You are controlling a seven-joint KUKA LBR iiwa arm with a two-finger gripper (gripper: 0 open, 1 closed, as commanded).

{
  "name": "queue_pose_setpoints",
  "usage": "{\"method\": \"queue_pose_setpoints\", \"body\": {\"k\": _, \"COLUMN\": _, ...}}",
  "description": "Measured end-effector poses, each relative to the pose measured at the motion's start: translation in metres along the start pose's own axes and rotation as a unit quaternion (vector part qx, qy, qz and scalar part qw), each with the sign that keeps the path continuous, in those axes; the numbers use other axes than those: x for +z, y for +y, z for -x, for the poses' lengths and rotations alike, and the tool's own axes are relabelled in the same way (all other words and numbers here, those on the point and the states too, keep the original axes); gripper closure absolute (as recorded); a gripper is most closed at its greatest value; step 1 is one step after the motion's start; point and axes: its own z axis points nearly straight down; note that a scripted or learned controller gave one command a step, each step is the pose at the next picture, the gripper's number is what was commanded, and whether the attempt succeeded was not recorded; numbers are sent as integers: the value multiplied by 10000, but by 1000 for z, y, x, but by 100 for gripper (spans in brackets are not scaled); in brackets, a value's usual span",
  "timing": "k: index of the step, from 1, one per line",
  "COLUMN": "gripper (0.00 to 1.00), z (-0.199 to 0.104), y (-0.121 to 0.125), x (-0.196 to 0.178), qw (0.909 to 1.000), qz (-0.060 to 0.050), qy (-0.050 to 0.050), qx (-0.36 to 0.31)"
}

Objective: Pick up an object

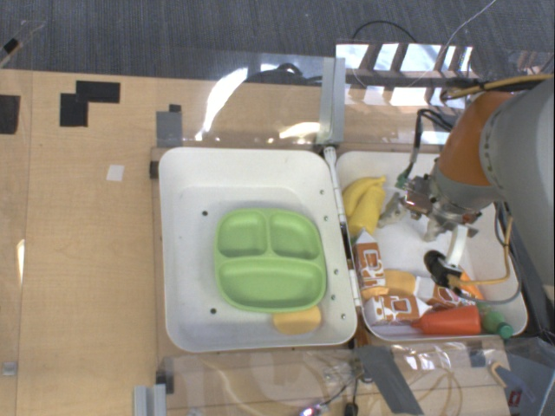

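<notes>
The end effector, open or closed I cannot tell, hangs just beside the banana in the bin nearer the arm, and should probably descend centred across the banana's middle.

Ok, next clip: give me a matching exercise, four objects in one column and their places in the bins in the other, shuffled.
1 green three-compartment plastic plate
2 yellow banana-shaped toy
3 orange carrot-shaped toy
4 small yellow-orange block

A right white bin, bottom of the view
B left white bin, middle
C right bin, top left corner
D left bin, bottom, beside the plate's lower rim

Pairs: 1-B, 2-C, 3-A, 4-D
</notes>
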Motion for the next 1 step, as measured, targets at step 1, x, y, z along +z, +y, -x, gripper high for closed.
{"method": "queue_pose_setpoints", "body": {"k": 1, "gripper": 0, "z": -37, "y": 24, "x": 0, "qw": 9980, "qz": 20, "qy": -33, "qx": -636}}
